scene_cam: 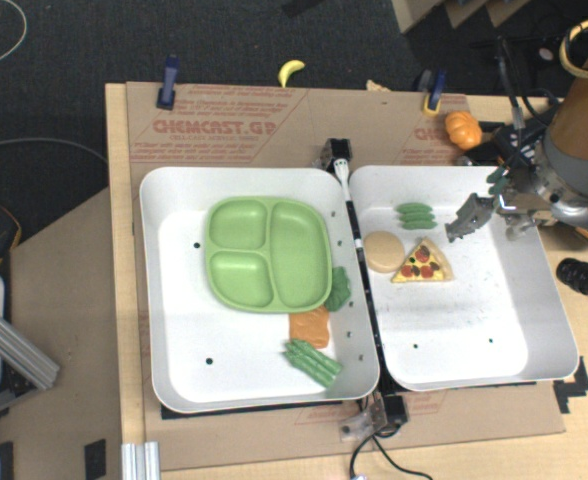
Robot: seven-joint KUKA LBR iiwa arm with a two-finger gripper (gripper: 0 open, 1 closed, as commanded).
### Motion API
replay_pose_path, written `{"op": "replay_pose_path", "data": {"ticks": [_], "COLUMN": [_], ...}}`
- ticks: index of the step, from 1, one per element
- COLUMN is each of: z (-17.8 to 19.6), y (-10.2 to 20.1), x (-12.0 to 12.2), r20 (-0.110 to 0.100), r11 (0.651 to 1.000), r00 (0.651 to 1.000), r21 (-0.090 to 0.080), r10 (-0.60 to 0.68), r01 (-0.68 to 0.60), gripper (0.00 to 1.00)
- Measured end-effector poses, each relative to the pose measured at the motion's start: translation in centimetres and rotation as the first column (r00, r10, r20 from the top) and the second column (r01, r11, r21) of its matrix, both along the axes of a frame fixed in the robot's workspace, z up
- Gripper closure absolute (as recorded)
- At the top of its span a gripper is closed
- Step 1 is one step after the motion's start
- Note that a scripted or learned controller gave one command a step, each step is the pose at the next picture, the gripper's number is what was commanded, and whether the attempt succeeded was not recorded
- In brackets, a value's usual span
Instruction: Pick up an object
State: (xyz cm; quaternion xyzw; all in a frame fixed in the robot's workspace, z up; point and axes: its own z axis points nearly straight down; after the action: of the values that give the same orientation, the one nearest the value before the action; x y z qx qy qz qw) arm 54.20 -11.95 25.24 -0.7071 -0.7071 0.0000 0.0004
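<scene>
Two shallow white bins sit side by side on a brown tabletop [224, 128] with red printed lettering.

Left bin [169, 288]: a green divided plate [269, 253] with three compartments lies near the middle. Below its lower right corner sits an orange block-like toy [310, 328], partly tucked under the plate's edge. A dark green leafy piece [339, 288] lies against the plate's right side by the bin wall. A bundle of green bean-like toys [312, 362] rests just below the orange piece, near the bin's front right corner.

Right bin [504, 338]: a toy pizza slice [421, 264] with red topping spots lies in the upper left part of the bin. A round tan toy, bun-like [383, 251], sits just to its left, touching or nearly so. A small green pod-like toy [414, 214] lies above both, near the back wall.

The arm enters from the right, over the right bin's back right area. The claw [471, 218] hangs above the bin floor, right of the pizza slice and the green pod, apart from both. One dark finger points down and left; whether the claw is spread or closed cannot be told. Nothing is visibly between its fingers.

Outside the bins: a small orange pumpkin-like toy [463, 128] on the tabletop behind the right bin, a yellow banana-like toy [291, 71] at the back edge, and blue clamps [168, 84] at the back corners.
</scene>
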Motion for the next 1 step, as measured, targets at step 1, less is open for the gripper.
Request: {"op": "replay_pose_path", "data": {"ticks": [1], "z": [10.34], "y": [5.68], "x": [-5.09], "r20": [0.012], "r11": [1.0], "r00": [1.0], "r21": [0.001], "r10": [0.007], "r01": [-0.007], "gripper": [0.0]}}
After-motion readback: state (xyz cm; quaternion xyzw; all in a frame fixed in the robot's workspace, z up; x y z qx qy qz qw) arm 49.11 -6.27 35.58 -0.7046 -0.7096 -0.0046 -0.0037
